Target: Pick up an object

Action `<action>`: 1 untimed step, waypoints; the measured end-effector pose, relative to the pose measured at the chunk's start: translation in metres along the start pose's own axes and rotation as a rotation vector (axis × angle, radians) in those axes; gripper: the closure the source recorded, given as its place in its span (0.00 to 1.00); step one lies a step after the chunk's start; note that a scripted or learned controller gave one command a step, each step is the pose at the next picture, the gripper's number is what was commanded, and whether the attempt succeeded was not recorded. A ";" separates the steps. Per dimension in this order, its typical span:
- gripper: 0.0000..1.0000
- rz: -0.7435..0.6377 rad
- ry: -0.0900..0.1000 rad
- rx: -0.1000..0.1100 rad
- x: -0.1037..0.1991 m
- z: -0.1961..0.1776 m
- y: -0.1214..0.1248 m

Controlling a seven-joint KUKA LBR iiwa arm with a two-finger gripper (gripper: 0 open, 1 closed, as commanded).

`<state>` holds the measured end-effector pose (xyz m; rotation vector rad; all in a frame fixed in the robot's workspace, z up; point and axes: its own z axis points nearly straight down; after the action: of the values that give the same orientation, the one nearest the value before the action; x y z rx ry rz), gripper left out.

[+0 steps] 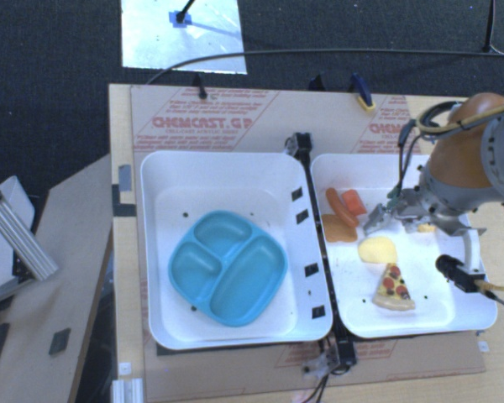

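Inside the right bin (466, 313), pizza slice (394, 288), hot dog (343, 206), gripper (385, 217) of unclear state; blue tray (227, 267) left.

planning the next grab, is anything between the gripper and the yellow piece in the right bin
Nothing visible stands between them. The gripper hangs in the right bin, just above and left of the yellow piece, with bare bin floor between. The hot dog and the orange piece lie to its left, the pizza slice below.

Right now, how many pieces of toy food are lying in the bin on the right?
4 that I can make out: a hot dog at the upper left, a tan piece just below it, a yellow piece mid-bin, and a pizza slice nearest the front. The arm may hide more.
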<state>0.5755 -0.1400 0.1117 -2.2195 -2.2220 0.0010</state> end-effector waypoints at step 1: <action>1.00 -0.001 -0.002 -0.004 -0.001 -0.013 0.002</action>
<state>0.5771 -0.1407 0.1247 -2.2217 -2.2260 -0.0019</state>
